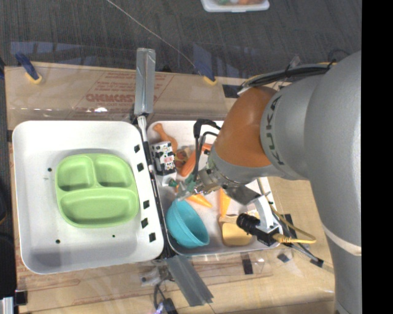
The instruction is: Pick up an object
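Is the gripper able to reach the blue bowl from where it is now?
Probably yes. The gripper hangs in the right bin, just above the blue bowl. The bowl's open top faces up with nothing over it; only orange pieces lie close beside its rim.

Robotics lab: KUKA arm (pixel 307 122), taped bench (pixel 73 92), white bins (pixel 31 184).

The arm (pixel 295 129) covers much of the right bin (pixel 184 129), and the tool's fingertips are lost among clutter. A white tray (pixel 235 5) is cut by the top edge.
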Robot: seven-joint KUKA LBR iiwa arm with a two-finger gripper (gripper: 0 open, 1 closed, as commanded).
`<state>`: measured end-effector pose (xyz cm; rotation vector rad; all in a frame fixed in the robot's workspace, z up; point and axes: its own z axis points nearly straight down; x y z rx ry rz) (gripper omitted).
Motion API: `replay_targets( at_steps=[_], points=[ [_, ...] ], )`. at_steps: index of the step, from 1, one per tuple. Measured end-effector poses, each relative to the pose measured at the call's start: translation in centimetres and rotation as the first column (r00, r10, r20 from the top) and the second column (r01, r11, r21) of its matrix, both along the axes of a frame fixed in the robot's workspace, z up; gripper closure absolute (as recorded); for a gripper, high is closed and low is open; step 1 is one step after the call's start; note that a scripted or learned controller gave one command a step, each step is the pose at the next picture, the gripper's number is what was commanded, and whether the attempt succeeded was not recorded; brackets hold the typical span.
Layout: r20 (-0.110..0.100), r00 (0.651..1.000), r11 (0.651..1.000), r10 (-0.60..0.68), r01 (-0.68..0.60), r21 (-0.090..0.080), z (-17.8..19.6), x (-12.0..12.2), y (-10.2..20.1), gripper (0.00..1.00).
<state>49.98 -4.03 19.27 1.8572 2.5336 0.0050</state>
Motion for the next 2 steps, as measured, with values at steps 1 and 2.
replay_targets(
  at_steps=[1,2],
  points=[
    [-0.004,0.921,0.921,-0.390,0.390,-0.002,-0.2,0.1,7.1,1.00],
    [0.002,0.995,0.995,-0.103,0.103,0.000,12.7,-2.2,11.0,1.00]
  ],
)
